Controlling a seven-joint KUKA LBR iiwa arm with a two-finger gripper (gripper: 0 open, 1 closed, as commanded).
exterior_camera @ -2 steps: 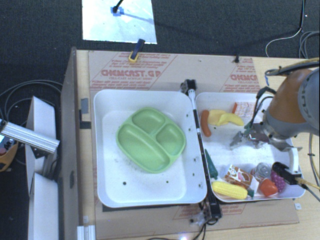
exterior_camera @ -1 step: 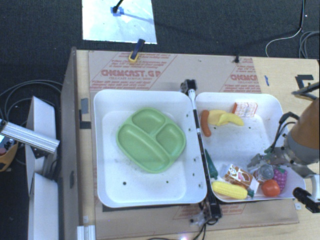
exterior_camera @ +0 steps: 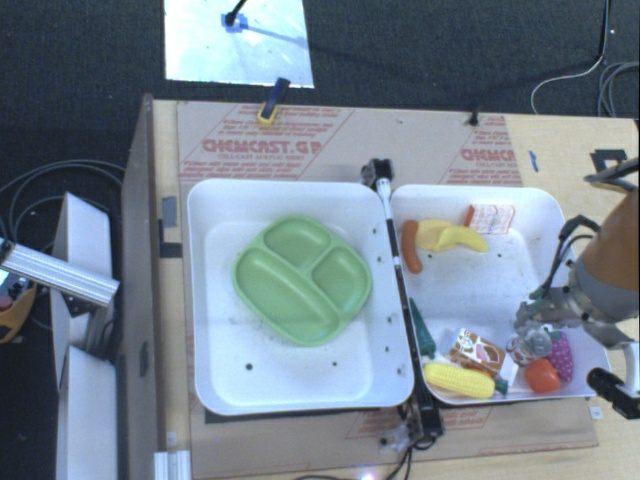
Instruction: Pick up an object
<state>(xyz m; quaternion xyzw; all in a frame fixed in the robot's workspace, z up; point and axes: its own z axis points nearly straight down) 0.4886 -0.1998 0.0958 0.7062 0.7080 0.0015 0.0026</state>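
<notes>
The arm (exterior_camera: 610, 268) is reaching in from the right and hanging over the right bin (exterior_camera: 545, 208). Its gripper (exterior_camera: 535, 336) is sitting low above the bin's lower right corner, just over a cluster of toy food. Whether it is apart, together or clamped on anything cannot be told from here; the metal end is blurring into the items beneath it.

Directly beside the gripper, purple grapes (exterior_camera: 561, 353) and a red tomato (exterior_camera: 542, 375) are lying touching each other. To their left, a corn cob (exterior_camera: 459, 379) is lying near the bin's front wall, its long axis running roughly left to right, tilting slightly down toward the right. A small printed packet (exterior_camera: 474, 350) is resting just above the corn.

Farther back in the same bin, a yellow banana (exterior_camera: 450, 236) is lying crosswise, a hot dog (exterior_camera: 410, 246) is lying front to back along the left wall, and a white carton (exterior_camera: 491, 217) is sitting behind them.

In the left bin (exterior_camera: 215, 218), 1 green divided plate (exterior_camera: 302, 280) is lying flat.
</notes>
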